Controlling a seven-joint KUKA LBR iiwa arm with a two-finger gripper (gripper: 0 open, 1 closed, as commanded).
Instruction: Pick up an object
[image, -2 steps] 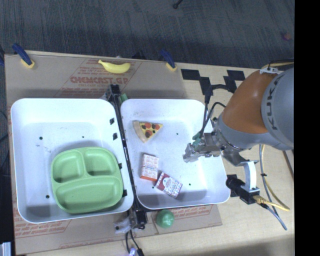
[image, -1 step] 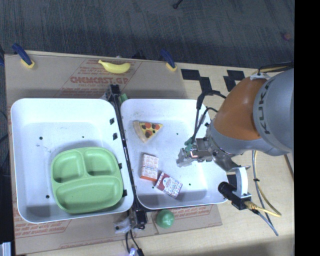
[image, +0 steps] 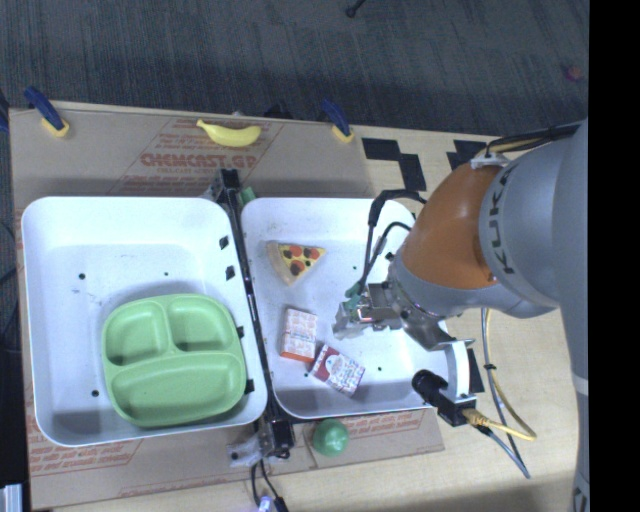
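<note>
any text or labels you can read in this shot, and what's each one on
"CHEMCAST GP": red print on the brown cardboard sheet behind the bins.
"KU": dark letters, cut off, on the grey arm by the orange band.
Two small cartons in the right bin: printed, too blurred to read.
Red print along the cardboard's lower left edge: too small to read.

Green tray (image: 175, 357), white bins (image: 60, 225), orange-banded grey arm (image: 500, 235).

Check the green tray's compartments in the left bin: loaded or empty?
Empty. The green tray lies flat in the left bin, all three compartments showing bare green plastic.
</note>
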